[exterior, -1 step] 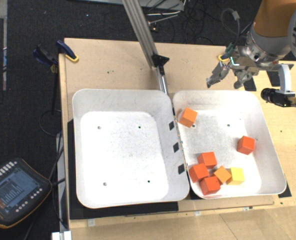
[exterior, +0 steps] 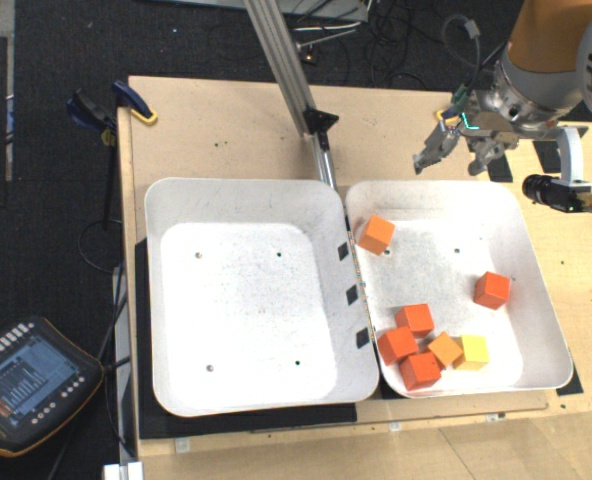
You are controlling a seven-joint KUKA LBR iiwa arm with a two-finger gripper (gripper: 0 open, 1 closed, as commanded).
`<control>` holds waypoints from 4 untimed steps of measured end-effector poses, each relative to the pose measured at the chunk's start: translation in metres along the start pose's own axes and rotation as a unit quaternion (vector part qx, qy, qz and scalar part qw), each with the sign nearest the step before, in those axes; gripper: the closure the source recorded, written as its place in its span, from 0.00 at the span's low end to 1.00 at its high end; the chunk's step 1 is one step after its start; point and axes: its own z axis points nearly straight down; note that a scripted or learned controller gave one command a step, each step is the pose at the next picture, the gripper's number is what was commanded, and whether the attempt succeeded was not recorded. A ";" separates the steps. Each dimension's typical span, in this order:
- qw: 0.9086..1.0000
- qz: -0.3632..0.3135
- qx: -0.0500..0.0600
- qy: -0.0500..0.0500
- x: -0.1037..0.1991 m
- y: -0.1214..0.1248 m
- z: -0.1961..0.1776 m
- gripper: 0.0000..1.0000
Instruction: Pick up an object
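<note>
From where I stand, the arm has not begun its pick. The end effector point(exterior: 463, 150) hangs over the counter point(exterior: 226, 128) just beyond the far rim of the right bin point(exterior: 536, 268), and nothing sits between its fingers, which look spread apart.

All the candidates lie inside that right bin. An orange block point(exterior: 377, 235) rests alone near the bin's far left corner, the closest one to the end effector. A red block point(exterior: 492, 290) sits by itself toward the bin's right wall. At the bin's near edge a cluster of red and orange blocks point(exterior: 412, 343) crowds together with a yellow block point(exterior: 473, 351) touching them.

I judge this the approach step. The next move calls for swinging in over the bin and descending on a lone block, since the cluster leaves little room for fingers.
</note>
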 end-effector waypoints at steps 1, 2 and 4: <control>1.000 0.001 0.002 0.000 0.008 -0.007 0.052 0.00; 1.000 0.002 0.003 0.000 0.007 -0.001 0.114 0.00; 1.000 0.002 -0.002 0.000 0.008 0.003 0.144 1.00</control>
